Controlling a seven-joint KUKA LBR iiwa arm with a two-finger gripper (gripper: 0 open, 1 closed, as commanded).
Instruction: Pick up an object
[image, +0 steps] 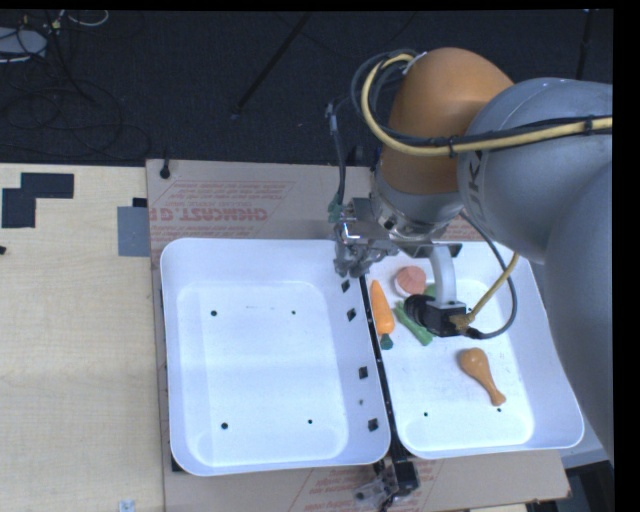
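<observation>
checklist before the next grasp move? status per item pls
1. Targets in the right bin: carrot, pink disc, green piece and drumstick all lie in it. ok
2. Position of the gripper: at the far end of the wall between the bins, beside the carrot's tip, not over a target. not ok
3. Room around the carrot: it lies along the bin's left wall. not ok
4. Room around the drumstick: it lies apart from the rest. ok
5. Load in the gripper: cannot tell
</observation>
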